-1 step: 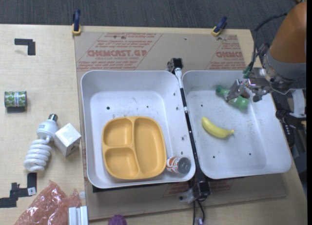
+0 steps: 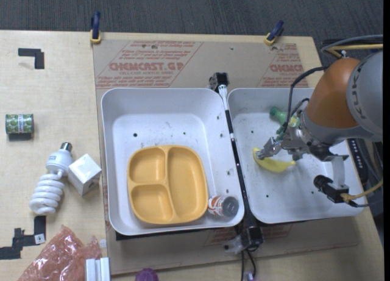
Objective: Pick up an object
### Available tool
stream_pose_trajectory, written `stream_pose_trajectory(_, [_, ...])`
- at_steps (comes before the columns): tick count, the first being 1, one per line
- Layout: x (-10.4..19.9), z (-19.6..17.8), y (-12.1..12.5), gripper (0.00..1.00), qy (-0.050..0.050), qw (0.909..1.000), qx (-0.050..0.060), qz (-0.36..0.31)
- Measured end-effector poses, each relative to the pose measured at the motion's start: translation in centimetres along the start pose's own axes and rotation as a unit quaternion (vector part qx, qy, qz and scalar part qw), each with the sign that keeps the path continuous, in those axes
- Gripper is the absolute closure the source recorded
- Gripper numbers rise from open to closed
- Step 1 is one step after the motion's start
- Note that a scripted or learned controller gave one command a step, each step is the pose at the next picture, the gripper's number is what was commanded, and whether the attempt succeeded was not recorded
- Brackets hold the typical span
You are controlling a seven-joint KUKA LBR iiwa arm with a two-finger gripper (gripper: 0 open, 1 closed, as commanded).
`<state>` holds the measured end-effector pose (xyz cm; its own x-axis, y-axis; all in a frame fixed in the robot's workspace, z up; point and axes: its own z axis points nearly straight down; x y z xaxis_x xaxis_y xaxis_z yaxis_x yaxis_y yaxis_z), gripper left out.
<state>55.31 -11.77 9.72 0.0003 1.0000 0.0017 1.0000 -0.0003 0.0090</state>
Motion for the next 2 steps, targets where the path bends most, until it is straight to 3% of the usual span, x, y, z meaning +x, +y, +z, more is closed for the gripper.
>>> stream_pose_trajectory(1, [-0.06,-1.24,0.28,1.0,0.0,1.0,-0.004,0.001])
stream_pose_trajectory(2, [-0.02,-1.06,0.18,0.0,0.0,1.0,-0.002,0.001])
